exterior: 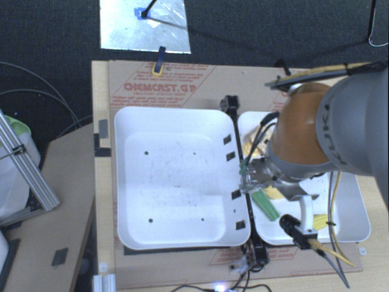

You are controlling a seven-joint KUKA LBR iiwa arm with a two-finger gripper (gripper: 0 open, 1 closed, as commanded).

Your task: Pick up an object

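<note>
The arm reaches in from the right and hangs over the right bin, hiding most of it. My gripper is low at that bin's left wall, beside the divider between the bins. A green oblong object lies in the right bin just below and right of the gripper, close to it. A yellow object peeks out next to the green one, under the wrist. Another pale yellow piece shows at the bin's upper left. I see nothing clearly held.
The left bin is a wide white tray with only specks on its floor. Black clips line the rim between the bins. Both bins rest on a cardboard sheet. A silver plate lies beyond the bench.
</note>
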